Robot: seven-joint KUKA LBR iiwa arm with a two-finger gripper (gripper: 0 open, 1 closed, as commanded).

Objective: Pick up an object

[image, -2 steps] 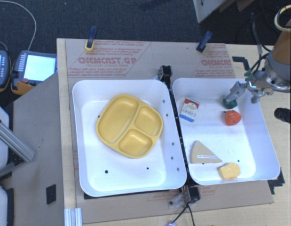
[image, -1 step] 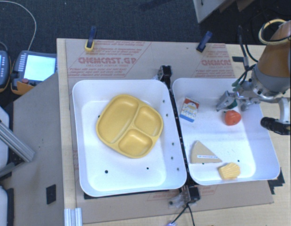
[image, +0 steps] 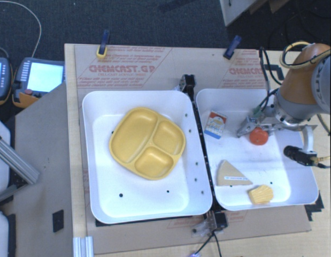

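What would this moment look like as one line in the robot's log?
pincer: right bin, beside red object | lifted: nothing visible | yellow tray: left bin

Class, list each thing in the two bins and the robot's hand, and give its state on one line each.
Yellow tray: lying flat in left bin, compartments up.
Carton: lying in right bin.
Red ball: in right bin, at the hand's tip.
Wedge: lying flat.
Yellow piece: lying near front rim.
Hand: low over right bin.

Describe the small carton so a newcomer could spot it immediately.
Start at the right-hand white bin, on the arm's side. The carton lies in its far left corner beside the divider. It is the only boxy, printed item, red, white and blue; its neighbours are a red ball and a tan wedge.
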